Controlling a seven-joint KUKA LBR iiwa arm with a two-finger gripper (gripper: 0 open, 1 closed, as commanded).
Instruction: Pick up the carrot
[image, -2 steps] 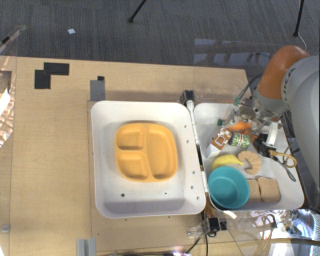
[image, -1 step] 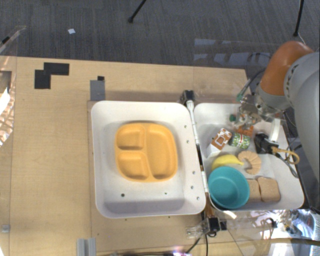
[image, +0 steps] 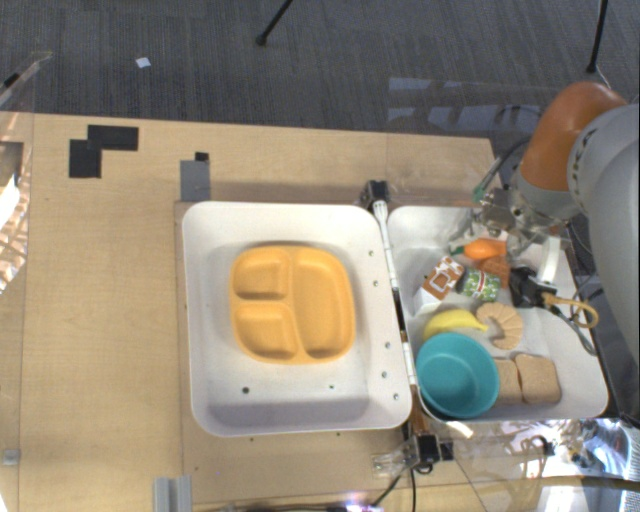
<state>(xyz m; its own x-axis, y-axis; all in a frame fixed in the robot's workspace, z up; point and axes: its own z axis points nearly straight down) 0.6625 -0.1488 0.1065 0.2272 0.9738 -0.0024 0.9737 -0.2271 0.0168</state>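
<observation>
Dark grey carpet runs along the top, and below it sits the wooden counter with the two white bins. Going left to right: the left bin has a yellow divided plate sitting pretty much in its middle. The right bin is the crowded one: a teal bowl at about 7 o'clock in it, a banana just above the bowl, a small snack pack and a green packet near the centre, and some bread-looking pieces toward 5 o'clock.

The carrot is up around 12 o'clock in that bin, lying on the bin floor as far as I can see. The gripper is right over it, coming in from 2 o'clock. Can't tell how wide it's open, too cluttered there.

So progress-wise: looks like the approach is done, and the grab and lift aren't yet.
</observation>
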